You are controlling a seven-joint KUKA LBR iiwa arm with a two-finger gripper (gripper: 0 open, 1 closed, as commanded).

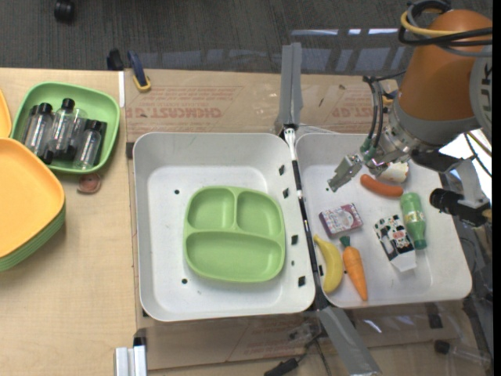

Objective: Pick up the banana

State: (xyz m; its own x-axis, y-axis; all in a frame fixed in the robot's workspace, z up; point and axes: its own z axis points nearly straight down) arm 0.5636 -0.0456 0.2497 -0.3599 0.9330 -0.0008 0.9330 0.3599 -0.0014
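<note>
Banana, yellow, curved [329, 262]: lies in the right-hand shallow white bin [446, 284], at its near-left corner, against the wall shared with the left bin. Long axis runs roughly from far to near, slightly bowed. An orange carrot with green top [355, 269] lies just beside it on the right, nearly parallel, possibly touching.

Two-finger gripper [352, 165]: hangs over the far part of the same bin, tilted. Fingers look spread apart with nothing between them, though the angle makes the gap hard to read.

Key relation: banana sits toward the near-left of the gripper, well apart, with a small pink box [340, 219] lying between them.

Judgement: approach not yet made. Closing across the banana's short axis would suit; the bin wall on one side and carrot on the other leave little finger room.
</note>
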